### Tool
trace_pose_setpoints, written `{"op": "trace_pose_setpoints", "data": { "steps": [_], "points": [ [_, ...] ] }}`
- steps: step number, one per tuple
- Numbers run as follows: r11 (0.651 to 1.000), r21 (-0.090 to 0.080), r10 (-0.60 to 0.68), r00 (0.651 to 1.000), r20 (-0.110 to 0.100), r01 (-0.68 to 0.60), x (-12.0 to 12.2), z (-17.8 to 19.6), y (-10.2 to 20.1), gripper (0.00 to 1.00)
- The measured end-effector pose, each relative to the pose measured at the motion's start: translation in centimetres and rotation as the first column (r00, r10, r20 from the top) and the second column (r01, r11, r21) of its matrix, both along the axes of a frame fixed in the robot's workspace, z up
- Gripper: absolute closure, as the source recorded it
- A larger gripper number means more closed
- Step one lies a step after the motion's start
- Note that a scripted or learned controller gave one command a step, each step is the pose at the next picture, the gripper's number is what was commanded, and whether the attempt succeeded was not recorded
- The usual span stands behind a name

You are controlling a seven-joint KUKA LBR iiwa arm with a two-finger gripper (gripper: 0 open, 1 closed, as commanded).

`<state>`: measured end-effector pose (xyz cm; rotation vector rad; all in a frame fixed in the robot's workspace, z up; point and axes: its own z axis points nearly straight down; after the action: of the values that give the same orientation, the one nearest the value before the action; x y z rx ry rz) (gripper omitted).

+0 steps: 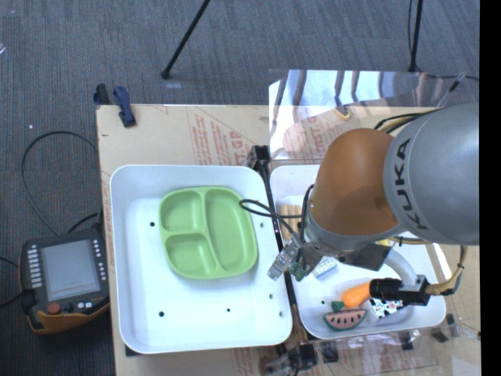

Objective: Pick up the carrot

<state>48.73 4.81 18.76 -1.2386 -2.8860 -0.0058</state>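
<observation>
The carrot (356, 294) is a small orange piece lying in the front part of the right bin (291, 180). It rests free on the bin floor, just behind a watermelon slice. My gripper (287, 263) hangs below the big grey and orange arm, over the divide between the two bins. It is to the left of the carrot and apart from it. The arm's bulk hides much of the right bin.
A green divided plate (209, 231) lies in the left bin (125, 210). In the right bin are a watermelon slice (345, 319), a small black-and-white thing (381, 309) and a pale piece (326, 267) near the gripper. A teach pendant (64, 271) sits on the floor at left.
</observation>
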Motion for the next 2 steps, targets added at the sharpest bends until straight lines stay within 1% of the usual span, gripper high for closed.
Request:
{"op": "trace_pose_setpoints", "data": {
  "steps": [1, 2],
  "points": [
    [0.974, -0.004, 0.227, 0.974, -0.001, -0.227, -0.93, 8.66, -5.06, 1.0],
    [0.974, -0.003, 0.227, 0.974, -0.003, -0.227, -0.97, 8.55, -5.04, 0.0]
  ]
}}
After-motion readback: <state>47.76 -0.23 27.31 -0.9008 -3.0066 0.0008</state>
